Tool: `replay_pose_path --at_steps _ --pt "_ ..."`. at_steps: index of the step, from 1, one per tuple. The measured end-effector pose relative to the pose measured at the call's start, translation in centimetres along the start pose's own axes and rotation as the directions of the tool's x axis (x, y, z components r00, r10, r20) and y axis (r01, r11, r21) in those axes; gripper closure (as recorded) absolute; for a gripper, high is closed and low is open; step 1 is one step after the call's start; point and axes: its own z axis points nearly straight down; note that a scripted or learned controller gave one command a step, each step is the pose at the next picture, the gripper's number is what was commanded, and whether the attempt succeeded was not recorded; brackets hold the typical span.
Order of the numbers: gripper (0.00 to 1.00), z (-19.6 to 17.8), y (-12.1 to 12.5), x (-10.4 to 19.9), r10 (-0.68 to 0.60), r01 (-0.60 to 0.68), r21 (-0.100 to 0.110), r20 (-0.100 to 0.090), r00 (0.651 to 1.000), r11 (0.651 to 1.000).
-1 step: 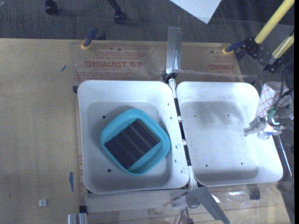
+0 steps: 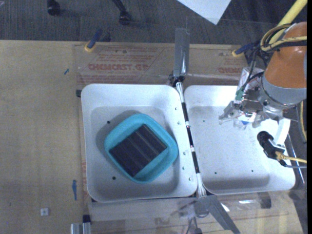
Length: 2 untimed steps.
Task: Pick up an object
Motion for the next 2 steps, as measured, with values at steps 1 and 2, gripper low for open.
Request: replay_pose_path --at_steps 1,2 --pt "0.0 0.3 3.8 -6.1 -0.018 0.018 0.0 0.002 1.0 1.0" --pt "0.0 13.4 10.2 -9.0 -0.186 0.186 0.001 0.0 0.983 0.983"
